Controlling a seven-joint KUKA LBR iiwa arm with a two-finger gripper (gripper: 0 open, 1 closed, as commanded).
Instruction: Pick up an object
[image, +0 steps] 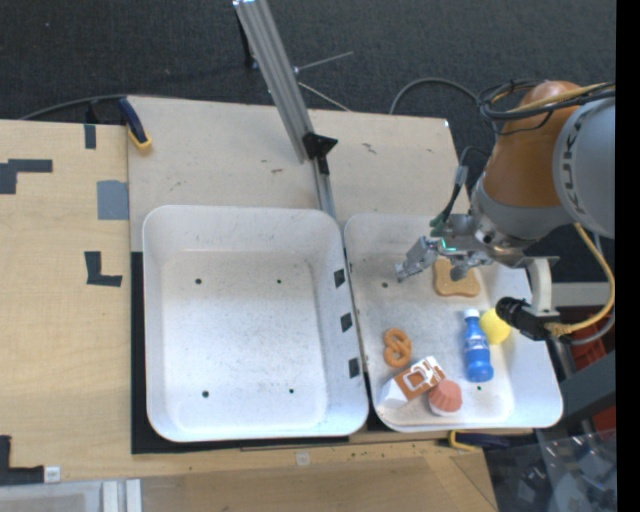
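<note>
The right bin (538, 388) holds a tan toast slice (458, 286), an orange pretzel (396, 347), a blue bottle (476, 350), a yellow piece (494, 326), an orange and white box (420, 378) and a reddish round piece (446, 398). My gripper (436, 264) hangs over the bin's far part, just left of and above the toast. Its fingers stand apart, open, with nothing between them. One fingertip (410, 267) points toward the bin's left wall; the other sits at the toast's upper edge.
The left bin (158, 300) lies beside the right one, sharing a raised divider (345, 320). A slanted metal pole (285, 90) crosses the bench behind the bins. Cables and the arm's body (540, 170) crowd the right side.
</note>
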